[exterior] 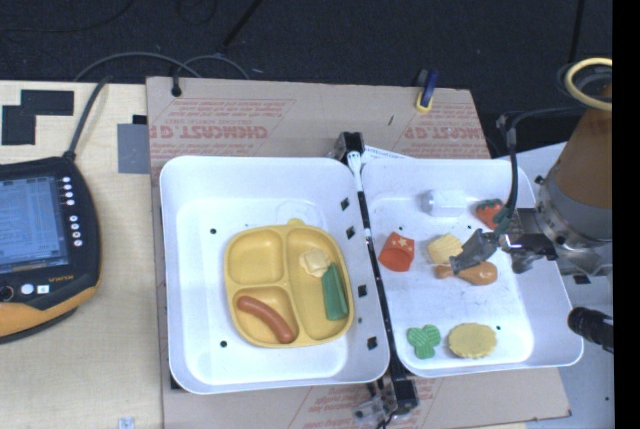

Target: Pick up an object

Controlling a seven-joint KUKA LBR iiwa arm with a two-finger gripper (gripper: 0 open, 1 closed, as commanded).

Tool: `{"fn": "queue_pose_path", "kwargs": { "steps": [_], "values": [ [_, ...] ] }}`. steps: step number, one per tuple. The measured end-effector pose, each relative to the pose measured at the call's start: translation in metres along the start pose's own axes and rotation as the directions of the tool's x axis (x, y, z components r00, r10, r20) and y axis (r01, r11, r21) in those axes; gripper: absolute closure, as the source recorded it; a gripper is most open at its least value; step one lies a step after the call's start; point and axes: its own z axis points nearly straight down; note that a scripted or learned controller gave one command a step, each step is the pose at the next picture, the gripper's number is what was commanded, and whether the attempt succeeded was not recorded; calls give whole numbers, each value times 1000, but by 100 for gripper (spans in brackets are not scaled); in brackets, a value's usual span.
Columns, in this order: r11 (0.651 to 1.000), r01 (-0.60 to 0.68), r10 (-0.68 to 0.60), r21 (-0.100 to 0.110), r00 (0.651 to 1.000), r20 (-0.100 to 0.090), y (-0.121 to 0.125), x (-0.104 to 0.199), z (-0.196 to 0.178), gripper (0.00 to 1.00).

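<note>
Gripper (472, 257) low in right bin (545, 342), over orange piece (478, 273); finger state cannot be told.

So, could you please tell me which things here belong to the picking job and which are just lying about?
Job:
- gripper
- orange piece at its tip
- yellow chunk
- red piece
- green piece
- round yellow piece

Lying about:
- yellow tray
- sausage
- teach pendant
</note>
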Motion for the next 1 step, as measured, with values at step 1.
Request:
{"fn": "queue_pose_path", "kwargs": {
  "steps": [1],
  "values": [
    [1000, 0, 0, 3, 1000, -1, 0, 0, -10, 100]
  ]
}}
